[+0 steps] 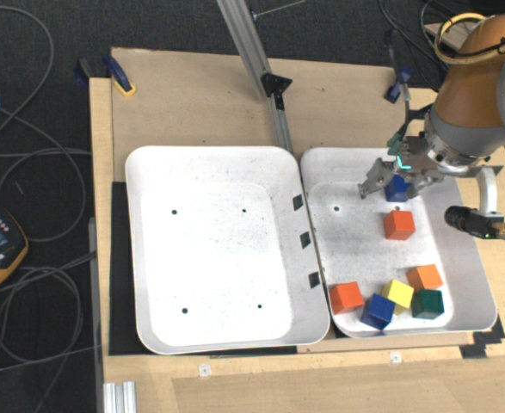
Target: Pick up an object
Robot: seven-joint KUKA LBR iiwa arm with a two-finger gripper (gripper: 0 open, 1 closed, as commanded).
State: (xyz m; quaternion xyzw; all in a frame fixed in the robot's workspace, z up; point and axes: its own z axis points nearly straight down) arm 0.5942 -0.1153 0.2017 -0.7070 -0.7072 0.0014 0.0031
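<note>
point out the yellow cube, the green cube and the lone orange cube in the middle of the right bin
yellow cube (400, 293), camera view, on its top face
green cube (428, 304), camera view, on its top face
lone orange cube (398, 224), camera view, on its front face

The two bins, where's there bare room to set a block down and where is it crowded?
The left bin has bare floor from wall to wall. In the right bin, the near-left stretch between the dividing wall and the lone orange block is bare. The front edge is crowded: orange block, blue block, yellow block, green block. The gripper hangs over the far end.
</note>
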